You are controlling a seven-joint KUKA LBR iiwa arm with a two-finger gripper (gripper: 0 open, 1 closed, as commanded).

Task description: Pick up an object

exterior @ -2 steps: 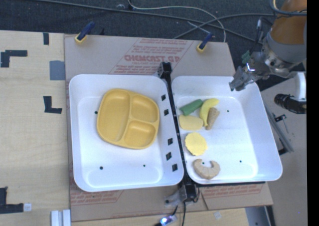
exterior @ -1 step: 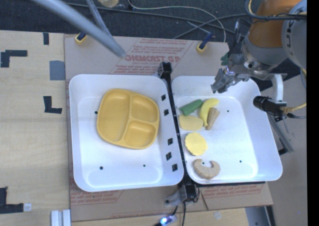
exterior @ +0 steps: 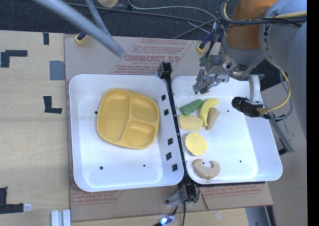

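The right bin (exterior: 249,145) holds several toy foods near its left side: a green piece (exterior: 190,107), a yellow banana (exterior: 208,109), a tan cone-like piece (exterior: 212,117), a pale yellow block (exterior: 190,122), a yellow round slice (exterior: 196,143) and a brown curved pretzel-like piece (exterior: 206,168). My gripper (exterior: 203,86) hangs above the bin's far left part, just beyond the green piece and banana. Nothing shows between its fingers.
In the left bin (exterior: 84,160) lies a yellow divided plate (exterior: 127,118). A black divider with clips runs between the bins. Cables and a black connector (exterior: 244,105) trail over the right bin's far side. A grey pole crosses the upper left.
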